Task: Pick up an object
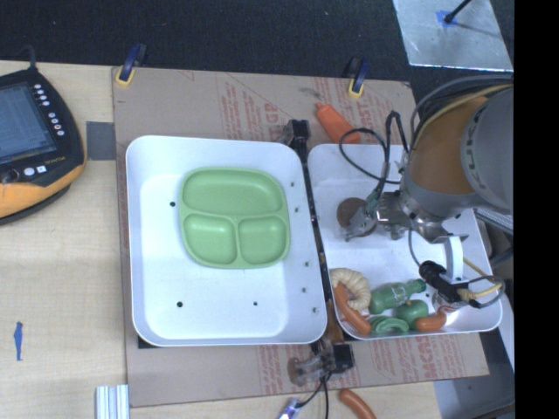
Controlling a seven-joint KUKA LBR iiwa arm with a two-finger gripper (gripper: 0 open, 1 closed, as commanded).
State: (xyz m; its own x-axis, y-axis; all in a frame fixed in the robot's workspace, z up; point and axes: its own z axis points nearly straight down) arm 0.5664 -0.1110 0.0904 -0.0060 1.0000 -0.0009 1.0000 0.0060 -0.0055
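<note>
Near edge of bench: orange carrot-like piece (358, 402) lying on the cardboard sheet (218, 103), just beside a small clamp fitting (319, 362) at the seam between the bins.

Right bin (327, 160), near corner: cluster of toy food packed together. Beige ridged croissant-like piece (351, 281) at the left; orange-red sausage-like piece (348, 308) curving below it; green bottle (396, 295) lying on its side; green ring-like piece (390, 326) just beside it; small orange piece (431, 323) at the bin's near wall.

Right bin, middle: gripper (356, 221) low over the bin floor, well apart from the food cluster, with a dark round shape at its tip. Jaw state: cannot tell. Grey arm (489, 160) with orange band (441, 155) entering from the right, black cables looped around the wrist.

Left bin (148, 251): pale green divided plate (234, 216), three compartments, resting flat toward the far half.

Far side: orange carrot-like piece (334, 122) on the cardboard, just beyond the right bin's far wall. Two blue-and-yellow clips (130, 63) at the cardboard's far edge. Teach pendant (35, 142) with screen, far left.
</note>
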